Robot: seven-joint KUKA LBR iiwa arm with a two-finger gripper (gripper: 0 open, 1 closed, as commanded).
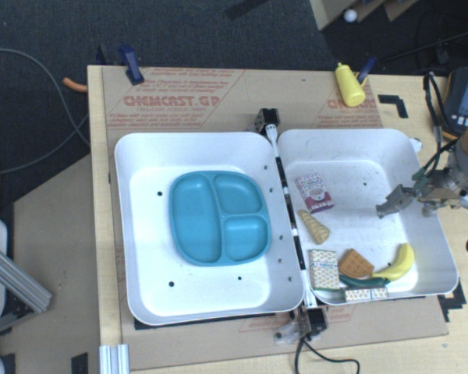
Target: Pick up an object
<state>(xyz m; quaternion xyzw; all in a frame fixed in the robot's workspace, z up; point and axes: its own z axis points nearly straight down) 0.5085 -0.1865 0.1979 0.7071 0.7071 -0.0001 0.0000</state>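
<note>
- Camera view: the gripper (395, 202) hangs over the right bin (359, 150), by its right wall; finger spread cannot be told, nothing visibly held.
- Banana (399, 262), waffle (356, 264), cone (314, 225) and packet (314, 191) lie near and left of it.
- Bare floor lies between packet and gripper.

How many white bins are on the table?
2. The left bin holds a blue divided plate. The right bin holds a banana, a cone and some small packets, with the gripper above it.
</note>
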